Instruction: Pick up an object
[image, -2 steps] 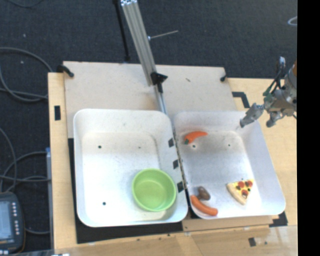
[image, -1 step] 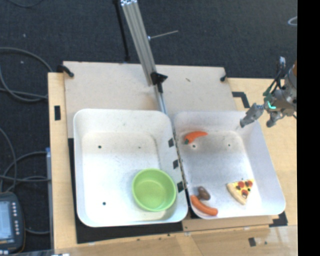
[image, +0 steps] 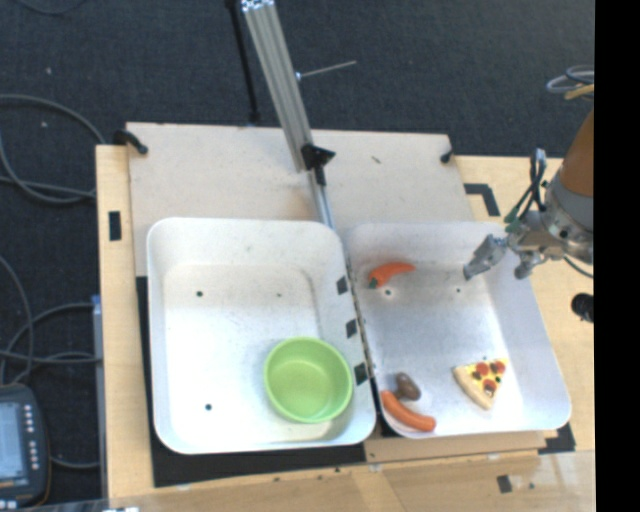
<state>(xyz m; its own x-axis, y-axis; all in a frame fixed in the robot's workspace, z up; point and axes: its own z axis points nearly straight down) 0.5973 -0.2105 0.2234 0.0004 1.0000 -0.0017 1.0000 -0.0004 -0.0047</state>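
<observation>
My gripper (image: 503, 262) hangs over the right bin's far right edge, fingers spread open and nothing between them. In the right bin (image: 520, 330) an orange carrot-like piece (image: 390, 271) lies near the far left corner. A pizza slice toy (image: 481, 380) rests toward the near right. A small brown lump (image: 407, 385) and an orange sausage (image: 408, 412) sit on a small white plate at the near left corner. A green bowl (image: 308, 378) stands in the left bin (image: 200, 330) at its near right corner.
A slanted aluminium pole (image: 285, 90) rises from the bench behind the bins, its base near the divide between them. The arm's grey wrist and orange band (image: 572, 190) enter at the right edge. Cables lie on the dark floor to the left.
</observation>
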